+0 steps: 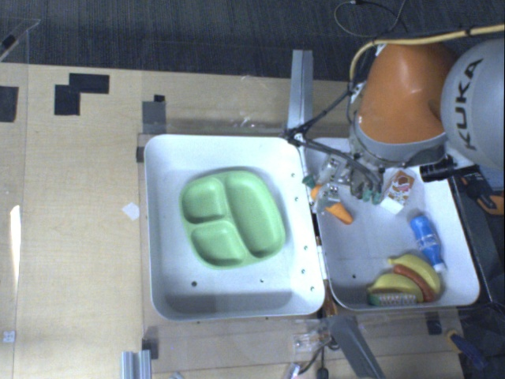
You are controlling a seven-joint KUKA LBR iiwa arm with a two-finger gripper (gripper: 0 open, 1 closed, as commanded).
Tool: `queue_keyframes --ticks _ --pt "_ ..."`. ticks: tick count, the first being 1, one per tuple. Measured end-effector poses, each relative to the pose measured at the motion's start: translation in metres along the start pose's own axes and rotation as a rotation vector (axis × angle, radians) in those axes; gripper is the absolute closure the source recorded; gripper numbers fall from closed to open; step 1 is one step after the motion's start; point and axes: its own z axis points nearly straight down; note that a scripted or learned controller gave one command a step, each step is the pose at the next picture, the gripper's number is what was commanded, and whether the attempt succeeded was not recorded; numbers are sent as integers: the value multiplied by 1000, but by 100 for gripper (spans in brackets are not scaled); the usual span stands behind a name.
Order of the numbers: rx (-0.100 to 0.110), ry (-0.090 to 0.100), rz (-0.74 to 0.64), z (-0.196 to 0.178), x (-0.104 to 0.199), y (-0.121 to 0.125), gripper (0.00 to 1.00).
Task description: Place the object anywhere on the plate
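— Target, most likely: small orange carrot-shaped toy (339, 212), lying in the right bin (371, 251) near its left wall, just below the gripper (347, 184).
— Held already?
— Cannot tell. Gripper low over that bin's upper left corner, its opening hidden under the wrist; nothing plainly seen in its grasp.
— Handling?
— Probably light hard plastic, smooth and tapered, so prone to slipping or rolling out of a pinch. Not fragile, by the look of it.
— Best place to take hold?
— Across the thicker end, square to its length, away from the thin tip. Close to the bin wall, so little room on that side.
— Destination?
— Green three-compartment plate (233, 215) in the left bin (170, 290), well apart from the toy, over both bin walls. Any compartment fine.
— Neighbours to mind?
— Blue bottle (424, 239), toy banana (417, 265), small printed packet (401, 186) just beside the gripper. None touching the carrot toy.
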Motion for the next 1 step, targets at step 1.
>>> queue_keyframes --ticks 1 --pt "0 1 96 22 -15 56 100"
